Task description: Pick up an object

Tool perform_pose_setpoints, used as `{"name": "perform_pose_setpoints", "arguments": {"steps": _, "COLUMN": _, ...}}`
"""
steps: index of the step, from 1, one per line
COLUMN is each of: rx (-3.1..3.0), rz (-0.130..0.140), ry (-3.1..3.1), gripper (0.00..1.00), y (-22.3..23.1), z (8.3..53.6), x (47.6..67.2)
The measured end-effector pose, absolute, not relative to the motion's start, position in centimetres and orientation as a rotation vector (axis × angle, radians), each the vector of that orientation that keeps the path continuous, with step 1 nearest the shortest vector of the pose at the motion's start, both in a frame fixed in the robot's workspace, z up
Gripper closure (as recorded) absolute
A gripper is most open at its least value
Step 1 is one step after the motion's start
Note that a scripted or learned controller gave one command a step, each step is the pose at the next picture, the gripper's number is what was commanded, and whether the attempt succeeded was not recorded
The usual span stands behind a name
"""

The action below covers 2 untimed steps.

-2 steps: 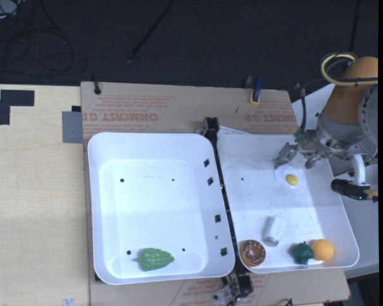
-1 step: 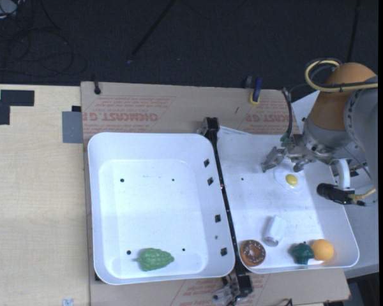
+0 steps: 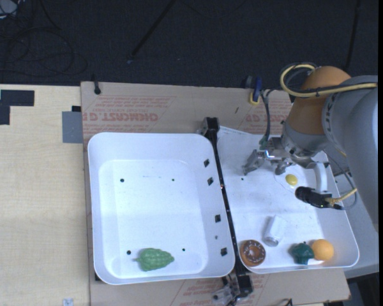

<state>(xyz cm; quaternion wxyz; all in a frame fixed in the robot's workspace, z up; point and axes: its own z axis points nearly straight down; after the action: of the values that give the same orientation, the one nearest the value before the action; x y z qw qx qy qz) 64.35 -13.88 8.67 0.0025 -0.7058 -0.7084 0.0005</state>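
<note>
Dark floor with loose cables lies behind the surface (image 3: 38, 190), which carries a brown cardboard sheet (image 3: 147, 110) and two white bins. Above the right bin (image 3: 242, 222) the hand (image 3: 267, 160) hangs with fingers spread, pinching nothing; the arm (image 3: 345, 116) bends in from the right. Near it lies a small yellow object (image 3: 292, 180); a white cylinder (image 3: 272, 229), brown disc (image 3: 252, 252), dark green piece (image 3: 301, 253) and orange ball (image 3: 322, 250) sit along the near wall. The left bin (image 3: 147, 145) holds a green lump (image 3: 155, 259).

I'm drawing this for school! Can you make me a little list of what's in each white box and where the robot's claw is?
left bin: one bumpy light-green toy, near the front edge
right bin: brown round donut-like toy, dark green lump, orange ball, small yellow piece, white cylinder
claw: over the back of the right bin, nothing seen between its fingers
arm: grey with orange band, reaching from the right
</note>
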Motion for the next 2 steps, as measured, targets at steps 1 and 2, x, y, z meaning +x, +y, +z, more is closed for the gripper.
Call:
{"name": "perform_pose_setpoints", "arguments": {"steps": 1, "rx": -2.226, "rz": 0.002, "ry": -2.221, "gripper": 0.0, "y": -20.4, "z": 10.0, "x": 64.4}}
{"name": "perform_pose_setpoints", "arguments": {"steps": 2, "rx": -2.219, "rz": -0.012, "ry": -2.235, "gripper": 0.0, "y": -13.6, "z": 23.1, "x": 64.7}}
